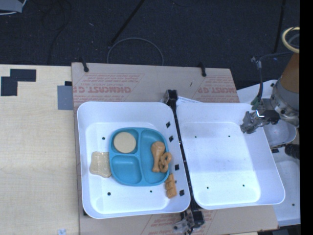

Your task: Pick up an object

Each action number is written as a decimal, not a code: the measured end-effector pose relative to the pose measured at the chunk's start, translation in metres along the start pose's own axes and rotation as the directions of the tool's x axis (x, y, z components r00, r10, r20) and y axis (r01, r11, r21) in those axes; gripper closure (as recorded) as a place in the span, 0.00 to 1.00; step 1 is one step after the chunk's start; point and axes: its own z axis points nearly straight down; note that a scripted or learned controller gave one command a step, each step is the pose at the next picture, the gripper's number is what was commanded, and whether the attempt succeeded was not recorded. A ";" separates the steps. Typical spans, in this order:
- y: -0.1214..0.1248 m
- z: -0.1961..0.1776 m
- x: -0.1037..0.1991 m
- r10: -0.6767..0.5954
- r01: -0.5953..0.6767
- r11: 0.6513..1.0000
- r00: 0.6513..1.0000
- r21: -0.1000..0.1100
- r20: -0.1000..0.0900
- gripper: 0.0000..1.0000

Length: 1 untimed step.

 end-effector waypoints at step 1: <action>0.012 0.008 0.062 -0.004 0.004 1.000 1.000 0.005 -0.003 1.00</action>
